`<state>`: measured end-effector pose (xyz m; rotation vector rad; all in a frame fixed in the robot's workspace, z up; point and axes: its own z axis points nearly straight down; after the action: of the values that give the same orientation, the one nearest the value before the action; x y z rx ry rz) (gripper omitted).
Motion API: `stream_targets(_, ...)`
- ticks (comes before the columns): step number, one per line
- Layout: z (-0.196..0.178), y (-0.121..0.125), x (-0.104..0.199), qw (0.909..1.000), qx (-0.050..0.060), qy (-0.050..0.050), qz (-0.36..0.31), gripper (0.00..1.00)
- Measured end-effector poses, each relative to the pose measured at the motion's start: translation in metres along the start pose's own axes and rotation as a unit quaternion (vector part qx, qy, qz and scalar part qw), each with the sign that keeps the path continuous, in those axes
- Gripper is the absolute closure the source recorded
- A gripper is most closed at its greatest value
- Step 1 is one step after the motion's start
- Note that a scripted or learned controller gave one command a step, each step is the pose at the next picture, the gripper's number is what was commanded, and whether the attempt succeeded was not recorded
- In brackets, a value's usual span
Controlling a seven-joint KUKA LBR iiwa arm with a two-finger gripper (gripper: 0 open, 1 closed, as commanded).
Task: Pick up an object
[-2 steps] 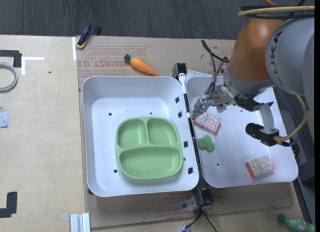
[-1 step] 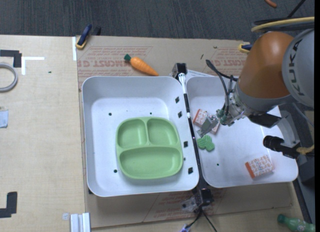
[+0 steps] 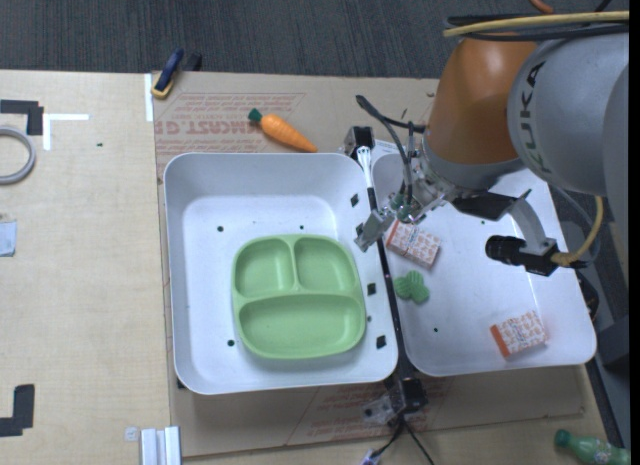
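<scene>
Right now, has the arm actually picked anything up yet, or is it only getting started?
Nothing looks lifted yet. The grey arm's gripper is low in the right white bin, right at the small white box with red print, which lies on the bin floor. Whether it grips that box can't be told. A second printed box and a small green lump lie untouched nearby. Grasping and lifting remain.
</scene>
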<state>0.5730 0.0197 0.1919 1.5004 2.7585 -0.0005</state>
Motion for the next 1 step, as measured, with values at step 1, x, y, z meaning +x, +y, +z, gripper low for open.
stream_targets(1,-0.0003,-0.0491,0.0005,0.9965,0.000,0.001,0.083,0.00)
